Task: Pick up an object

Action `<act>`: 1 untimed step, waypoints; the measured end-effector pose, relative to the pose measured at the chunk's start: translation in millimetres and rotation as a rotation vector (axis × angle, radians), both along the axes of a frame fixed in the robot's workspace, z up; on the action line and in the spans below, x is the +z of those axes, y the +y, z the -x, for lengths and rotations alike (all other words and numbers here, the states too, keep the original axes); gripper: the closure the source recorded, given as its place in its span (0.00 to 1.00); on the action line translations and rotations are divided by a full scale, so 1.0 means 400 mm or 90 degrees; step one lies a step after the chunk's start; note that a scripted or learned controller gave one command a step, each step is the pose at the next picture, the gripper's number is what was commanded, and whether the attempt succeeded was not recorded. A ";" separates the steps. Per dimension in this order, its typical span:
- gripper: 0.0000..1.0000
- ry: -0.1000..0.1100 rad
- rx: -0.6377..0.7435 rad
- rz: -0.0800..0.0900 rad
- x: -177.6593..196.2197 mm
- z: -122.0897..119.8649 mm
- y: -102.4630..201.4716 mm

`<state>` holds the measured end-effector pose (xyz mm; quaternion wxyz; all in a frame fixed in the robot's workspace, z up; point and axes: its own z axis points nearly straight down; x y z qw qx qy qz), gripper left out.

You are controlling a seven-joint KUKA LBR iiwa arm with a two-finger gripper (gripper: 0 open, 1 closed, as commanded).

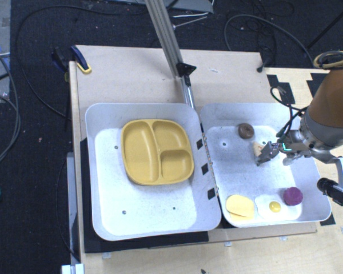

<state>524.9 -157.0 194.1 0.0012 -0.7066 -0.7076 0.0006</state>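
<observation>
No brand, label or writing can be read on anything here. The end effector [268, 153] hangs low over the middle of the right bin [234, 170], beside a small pale object [258, 148] at its far-left edge, but whether it is open or touching that object cannot be told. A brown round piece [246, 131] lies farther back, a purple ball [292, 196], a fried egg toy [272, 206] and a yellow piece [240, 205] sit along the near wall, and a yellow divided plate [158, 152] rests in the left bin [108, 210] on the desk [131, 73].
</observation>
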 end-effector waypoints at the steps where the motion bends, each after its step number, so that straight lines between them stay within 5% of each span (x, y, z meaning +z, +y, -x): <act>1: 0.00 -0.001 0.000 0.000 0.002 -0.001 0.000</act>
